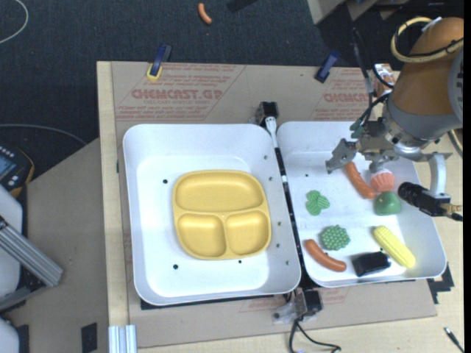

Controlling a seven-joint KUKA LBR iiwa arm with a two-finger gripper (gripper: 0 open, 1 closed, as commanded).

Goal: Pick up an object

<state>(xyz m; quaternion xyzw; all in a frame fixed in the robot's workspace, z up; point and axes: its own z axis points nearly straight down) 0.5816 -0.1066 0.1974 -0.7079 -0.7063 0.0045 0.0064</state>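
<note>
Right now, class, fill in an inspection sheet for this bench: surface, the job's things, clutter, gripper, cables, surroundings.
Surface: two white bins, left bin and right bin, on a board.
Job's things: in the right bin, two sausages, corn, two green pieces, a strawberry-like piece, a black block.
Clutter: yellow divided plate in the left bin.
Gripper: gripper over the right bin's far side, above the upper sausage; fingers unclear.
Cables: a cable at the near edge.
Surroundings: dark floor, a small orange item on it.

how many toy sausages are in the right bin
2. One sausage lies at the bin's middle, just under the gripper; the other sausage lies near the front edge, below the green broccoli. None looks hidden.
</note>
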